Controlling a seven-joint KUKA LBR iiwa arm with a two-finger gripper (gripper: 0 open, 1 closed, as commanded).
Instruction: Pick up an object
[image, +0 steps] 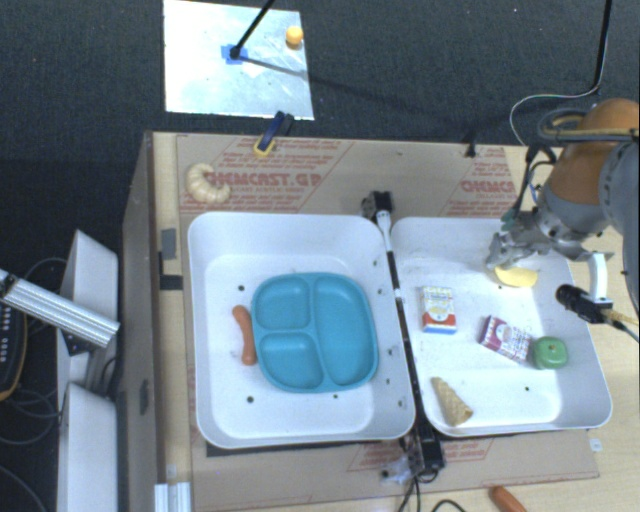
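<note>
The gripper (507, 257) is seen low in the right bin (580, 400), at its far side, right over a pale yellow piece (518, 277). Whether it is clenched or released cannot be told. Nearer in the same bin lie a small carton (438, 308), a dark red packet (504, 339), a green round thing (550, 352) and a cone (452, 401). In the left bin (215, 400), a blue divided tray (314, 331) is set with a sausage (245, 333) just beside it.

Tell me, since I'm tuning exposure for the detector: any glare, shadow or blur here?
Camera view: the white bins look bright but keep detail; strong glare on the shiny sheet above the bench; soft shadows beside the blue tray; the gripper over the yellow piece looks slightly soft.
</note>
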